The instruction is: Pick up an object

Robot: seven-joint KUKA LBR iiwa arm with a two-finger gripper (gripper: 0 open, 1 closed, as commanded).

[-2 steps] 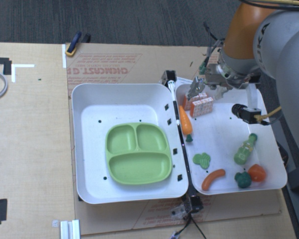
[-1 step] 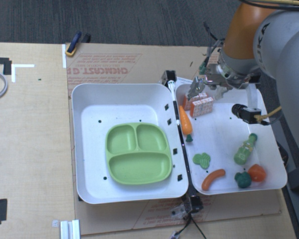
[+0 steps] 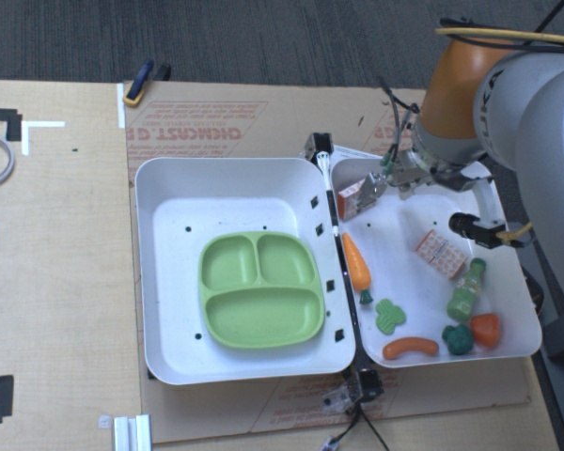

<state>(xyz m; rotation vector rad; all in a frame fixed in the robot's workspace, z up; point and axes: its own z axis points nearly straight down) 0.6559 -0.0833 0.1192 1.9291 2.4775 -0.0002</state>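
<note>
Both shallow white bins (image 3: 160, 280) look like smooth, slightly glossy plastic. The pale green divided plate (image 3: 261, 289) at centre left is matt plastic. The flat brown cardboard sheet (image 3: 197, 125) beneath is dull, printed paperboard. At lower right, the orange toy carrot (image 3: 357, 264), the reddish toy sausage (image 3: 411, 348) and the translucent green bottle (image 3: 464, 292) appear smooth plastic. At upper right, the arm's orange band (image 3: 456, 83) shines; its grey shell (image 3: 536, 111) looks satin.

On the cardboard sheet (image 3: 197, 125) under the bins you see reversed red print. A blue-and-yellow tool (image 3: 139, 82) lies near its upper left corner. Black clamps (image 3: 318, 145) sit at the top and bottom where the bins meet. Dark grey carpet (image 3: 216, 22) lies beyond.
</note>
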